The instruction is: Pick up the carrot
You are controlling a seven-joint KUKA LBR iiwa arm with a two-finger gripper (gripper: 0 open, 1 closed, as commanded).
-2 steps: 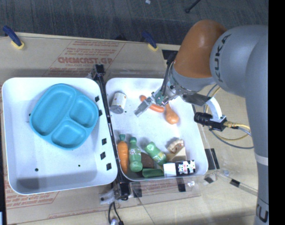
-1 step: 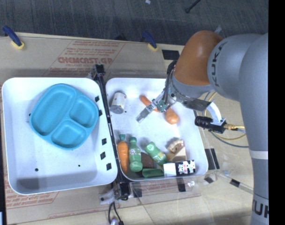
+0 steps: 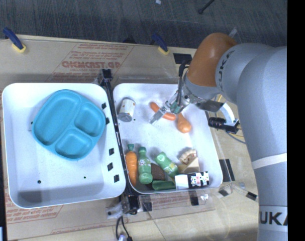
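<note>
While the gripper (image 3: 166, 111) hangs low over the far half of the right bin (image 3: 210, 149), note that the carrot (image 3: 131, 167) lies elsewhere: against that bin's left wall, in the near half, well apart from the tool. From the gripper it lies to the left and nearer. Its long axis runs near to far, about parallel with the wall, green top at the far end and tip at the near end. A green bottle (image 3: 144, 165) lies just beside it on the right, so the carrot looks hemmed between wall and bottle. You cannot tell from this view whether the gripper is open or closed, nor whether it holds anything. Directly at the tool sits a small orange-red piece (image 3: 169, 116), and just right of that a rounder orange item (image 3: 184, 124); neither shows a green top, so I judge them not the target, with some doubt. Expect that the coming move needs a shift left and nearer, with the closing direction set across the carrot's axis.
</note>
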